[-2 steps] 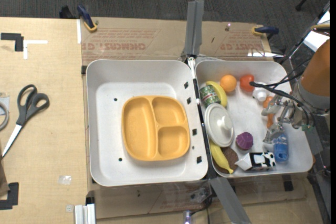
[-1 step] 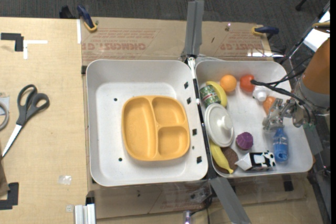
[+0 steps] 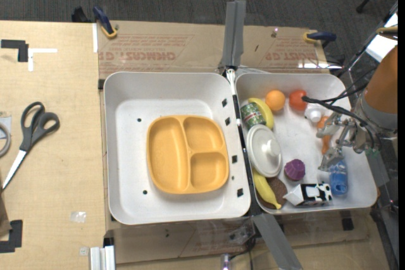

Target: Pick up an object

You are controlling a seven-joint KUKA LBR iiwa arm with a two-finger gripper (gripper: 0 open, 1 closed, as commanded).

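The right bin [image 3: 354, 202] holds several objects: a banana [image 3: 264, 112], a green can [image 3: 252, 116], an orange [image 3: 274, 100], a red tomato [image 3: 297, 100], a silver lid [image 3: 264, 150], a purple ball [image 3: 294, 169], a second, browner banana [image 3: 266, 190], a black-and-white carton [image 3: 310, 194] and a blue bottle [image 3: 339, 181]. My gripper [image 3: 335, 147] hangs low over the bin's right side, just above the blue bottle and beside a small orange piece [image 3: 324, 136]. Nothing can be seen held in it.
The left bin [image 3: 120, 136] holds a yellow divided plate [image 3: 188, 153]. Scissors [image 3: 28, 131] lie on the wooden bench at far left. Cardboard [image 3: 164, 50] lies behind the bins. Cables [image 3: 335, 101] trail across the right bin's back corner.
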